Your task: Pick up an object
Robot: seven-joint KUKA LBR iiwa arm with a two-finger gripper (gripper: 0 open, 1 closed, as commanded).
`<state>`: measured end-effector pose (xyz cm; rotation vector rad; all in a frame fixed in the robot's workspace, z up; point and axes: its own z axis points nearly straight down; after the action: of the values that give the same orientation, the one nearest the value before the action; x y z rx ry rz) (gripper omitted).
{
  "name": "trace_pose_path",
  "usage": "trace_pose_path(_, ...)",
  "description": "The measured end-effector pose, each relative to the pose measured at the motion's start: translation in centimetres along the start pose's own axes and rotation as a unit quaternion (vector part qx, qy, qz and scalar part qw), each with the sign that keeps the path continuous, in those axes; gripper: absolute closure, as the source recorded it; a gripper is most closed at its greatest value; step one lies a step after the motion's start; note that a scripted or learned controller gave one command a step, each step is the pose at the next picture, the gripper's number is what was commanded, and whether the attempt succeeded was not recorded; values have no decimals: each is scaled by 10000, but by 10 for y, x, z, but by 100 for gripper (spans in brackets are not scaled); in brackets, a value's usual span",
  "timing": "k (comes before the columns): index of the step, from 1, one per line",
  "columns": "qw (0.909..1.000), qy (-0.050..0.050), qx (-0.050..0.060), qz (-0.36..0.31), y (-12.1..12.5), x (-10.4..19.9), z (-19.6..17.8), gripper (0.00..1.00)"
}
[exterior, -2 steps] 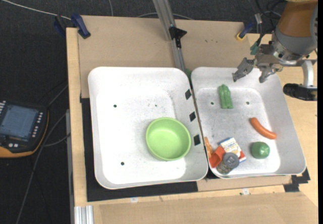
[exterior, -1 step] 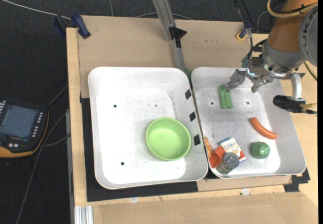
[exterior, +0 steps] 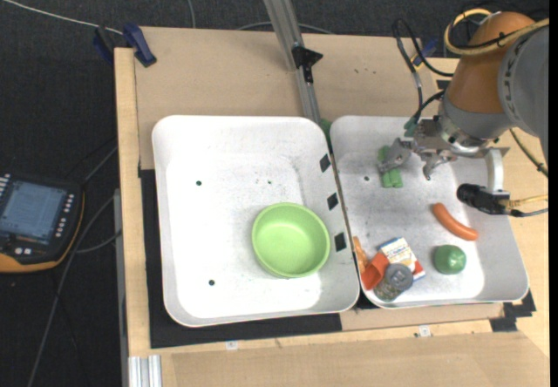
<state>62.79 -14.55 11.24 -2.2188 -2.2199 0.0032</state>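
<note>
Far left, off the surface (exterior: 218, 54), a handheld pendant with a screen (exterior: 35, 221) lies on the dark floor.

Left bin (exterior: 187, 167): white and shallow, holding one item, a light green bowl (exterior: 291, 240), upright, sitting toward the bin's near right corner, close to the wall shared with the other bin. Rest of the floor shows a few dark specks.

A metal pole (exterior: 283, 19) slants down from the top edge and ends at the gap between the two bins.

Right bin (exterior: 497, 285): several items.
- Small green block (exterior: 391, 176) in the far left part, just beside the pincer's left finger; contact hard to tell.
- Orange sausage-shaped piece (exterior: 455, 221) at mid right, lying at a slant.
- Green ball (exterior: 450, 259) near the front right, just below the orange piece, apart from it.
- Cluster at the front left corner: a small blue-and-white carton (exterior: 398, 252), a grey round disc (exterior: 397, 279) touching its near side, and an orange-red piece (exterior: 370, 267) against the dividing wall.

Arm enters from the right, orange band above the wrist. Pincer (exterior: 411, 160) sits low over the far part of the right bin, fingers spread, nothing between them: released. A black attachment (exterior: 481, 196) hangs off the wrist side, over the bin's right part.
</note>
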Motion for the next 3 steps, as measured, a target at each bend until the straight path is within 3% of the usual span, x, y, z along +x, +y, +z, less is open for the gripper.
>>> trace_pose_path(1,10000,-4,-29,-2,2,0,-13,100)
trace_pose_path(3,10000,-7,-42,1,-2,11,-116,100)
